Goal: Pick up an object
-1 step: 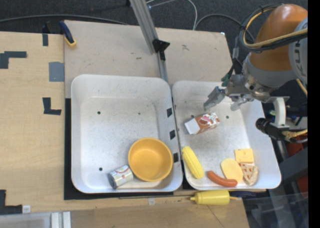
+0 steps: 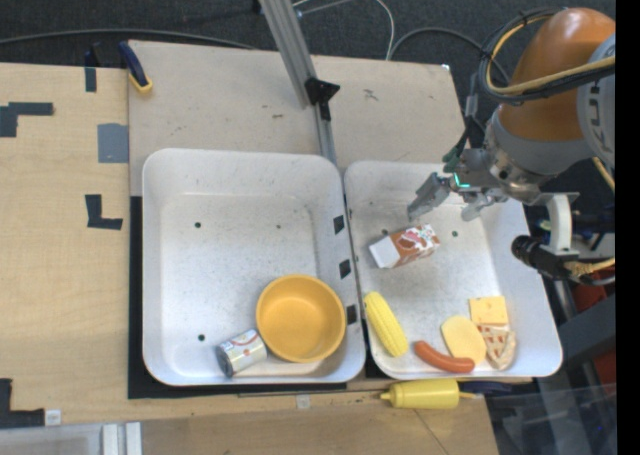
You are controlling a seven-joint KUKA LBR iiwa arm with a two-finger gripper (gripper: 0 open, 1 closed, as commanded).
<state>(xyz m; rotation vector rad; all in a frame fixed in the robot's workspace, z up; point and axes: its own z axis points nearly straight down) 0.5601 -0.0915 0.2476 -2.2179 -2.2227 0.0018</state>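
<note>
Left bin [image 2: 170, 243] carries a yellow bowl [image 2: 299, 317] and a can [image 2: 241, 351]. Right bin [image 2: 400, 188] has corn [image 2: 385, 323], cheese [image 2: 488, 310], a sausage [image 2: 442, 356], and the small carton [image 2: 405, 246] lying mid-bin. The arm [image 2: 550, 93] reaches in, gripper [image 2: 452, 198] above the carton, jaws apart, nothing held.

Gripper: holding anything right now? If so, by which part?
Nothing is held. The gripper hangs open above the right bin, fingers spread with nothing between them; the small carton lies below it, untouched.

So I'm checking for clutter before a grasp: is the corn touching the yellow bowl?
Apart. The camera view shows the corn in the right bin, the yellow bowl in the left, with both bins' rims between them.
</note>
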